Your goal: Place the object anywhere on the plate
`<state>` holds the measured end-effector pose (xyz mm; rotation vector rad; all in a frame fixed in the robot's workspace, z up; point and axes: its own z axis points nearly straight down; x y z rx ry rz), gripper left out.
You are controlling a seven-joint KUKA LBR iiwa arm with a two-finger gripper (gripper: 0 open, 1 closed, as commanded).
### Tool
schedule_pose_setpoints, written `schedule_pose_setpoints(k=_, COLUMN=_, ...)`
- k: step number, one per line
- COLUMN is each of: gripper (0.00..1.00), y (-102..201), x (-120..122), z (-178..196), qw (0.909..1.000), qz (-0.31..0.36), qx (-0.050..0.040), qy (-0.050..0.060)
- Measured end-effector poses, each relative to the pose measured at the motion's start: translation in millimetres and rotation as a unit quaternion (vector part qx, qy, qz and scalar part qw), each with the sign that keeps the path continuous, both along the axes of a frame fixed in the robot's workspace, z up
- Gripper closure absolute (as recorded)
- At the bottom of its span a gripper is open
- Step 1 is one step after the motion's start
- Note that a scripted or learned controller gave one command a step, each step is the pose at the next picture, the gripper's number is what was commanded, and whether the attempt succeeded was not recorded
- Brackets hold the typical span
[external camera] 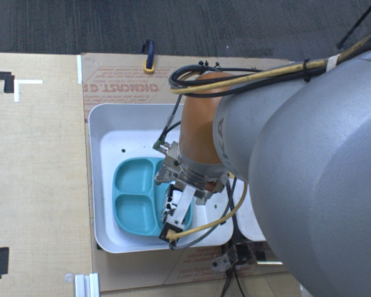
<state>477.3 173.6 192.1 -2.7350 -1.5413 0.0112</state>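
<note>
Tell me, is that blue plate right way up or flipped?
Right way up: the plate lies in the white bin with its hollow compartments and dividing ridge facing upward.

plate point(135, 197): plain turquoise
bin point(102, 166): white
arm point(309, 166): grey, orange band
cardboard point(120, 82) under the bin: brown, red lettering
clamp point(148, 55) beyond the bin: blue, yellow tip
surface point(37, 166): pale wood grain

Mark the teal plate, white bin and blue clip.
teal plate point(135, 214): camera view, lower compartment floor.
white bin point(97, 178): camera view, left wall.
blue clip point(148, 49): camera view, blue upper part.
</note>
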Motion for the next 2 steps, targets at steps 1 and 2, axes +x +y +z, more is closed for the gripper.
schedule_pose_setpoints(k=1, gripper=1.0, y=-1, x=1, z=8, qw=1.0, qz=0.003, qx=-0.001, qy=0.002)
schedule_pose_setpoints(k=2, gripper=1.0, y=10, x=66, z=-38, qw=0.9975, qz=-0.071, qx=-0.0018, qy=0.0)
